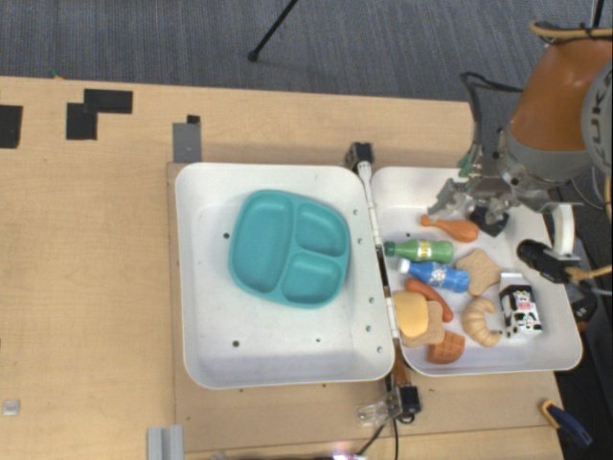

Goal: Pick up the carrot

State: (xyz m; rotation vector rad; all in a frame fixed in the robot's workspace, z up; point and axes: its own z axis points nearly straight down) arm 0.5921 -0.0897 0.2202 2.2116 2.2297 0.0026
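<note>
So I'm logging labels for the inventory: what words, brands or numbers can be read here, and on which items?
None can be read.
Green plastic bottle: label band too blurred.
Blue plastic bottle: white marks, illegible.
Small black-and-white carton: printed pattern too small to read.

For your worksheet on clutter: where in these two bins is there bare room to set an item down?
Left bin: bare floor all around the teal tray, widest along its near edge. Right bin: crowded with food toys; a small bare strip lies behind the gripper and carrot.
</note>
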